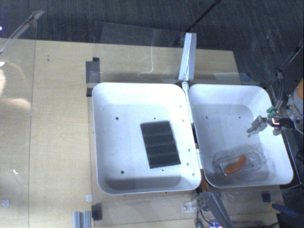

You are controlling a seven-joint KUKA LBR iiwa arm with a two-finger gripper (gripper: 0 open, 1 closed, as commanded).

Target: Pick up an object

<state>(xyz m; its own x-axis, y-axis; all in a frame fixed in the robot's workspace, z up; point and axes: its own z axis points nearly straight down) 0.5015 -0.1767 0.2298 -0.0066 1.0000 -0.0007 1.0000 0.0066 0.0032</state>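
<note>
- The clear plastic bottle [238,163] with an orange inside lay at seven o'clock from my jaws [261,126].
- My jaws hung parted, gripping nothing.
- A ribbed dark slab [160,144] lay flat in the left bin [107,127].

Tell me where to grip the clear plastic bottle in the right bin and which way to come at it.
Grip the clear bottle across its middle, coming straight down from above. It lies on its side near the front of the right bin, long axis running roughly left-right, so closing across the narrow width probably suits it best. The gripper sits just above and to its right.
</note>
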